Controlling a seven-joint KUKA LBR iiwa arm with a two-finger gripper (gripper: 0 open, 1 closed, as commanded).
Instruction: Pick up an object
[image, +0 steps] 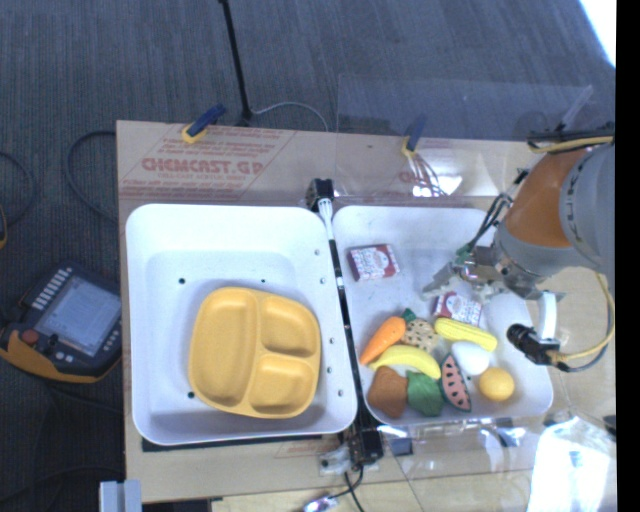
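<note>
The gripper (462, 272) hangs low in the right bin (400, 225), just above a small red-and-white packet (462, 306); whether its fingers are open or closed cannot be told. The toys crowd the near part of the bin: carrot (383, 338), banana (407, 358), corn (465, 333), melon slice (456, 383), lemon (496, 384). A box (373, 262) lies alone, farther left. For a clean pick, choose a piece with bare floor on both sides, probably the box or the packet, and come straight down. The left bin (160, 250) holds a yellow tray (255, 350).
</note>
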